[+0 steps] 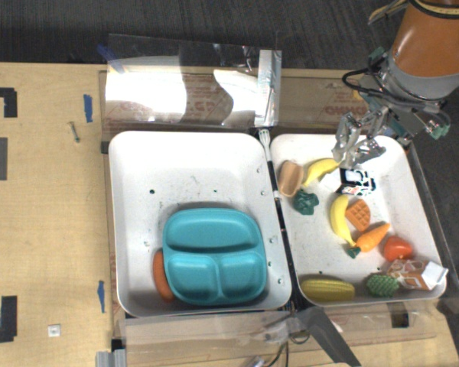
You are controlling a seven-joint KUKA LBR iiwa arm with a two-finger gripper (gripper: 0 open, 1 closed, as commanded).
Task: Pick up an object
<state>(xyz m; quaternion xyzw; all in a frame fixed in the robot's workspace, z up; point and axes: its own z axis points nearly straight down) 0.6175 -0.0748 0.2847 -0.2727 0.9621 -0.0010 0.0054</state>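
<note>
**Gripper hovering over the upper part of the right bin**

The arm is reaching in from the right, and its gripper (357, 145) is hanging above the upper part of the right bin (422, 205). I cannot tell how the gripper is set at its tip, and nothing is showing as held in it.

The nearest toy to the tool is a small yellow banana (319, 170), which is lying just to the left of and slightly below the gripper, with its long axis running from lower left to upper right. A black and white toy (357, 180) is sitting almost directly below the tool. A bigger banana (338, 219) is lying further down, its long axis nearly vertical in the view, touching a waffle-like piece (359, 214).

In my judgement, the coming descent is depending on this: the small banana is lying a little to the left of the tool, so a straight drop may meet the black and white toy instead.

The left bin (130, 167) is holding a teal divided tray (214, 254).
</note>
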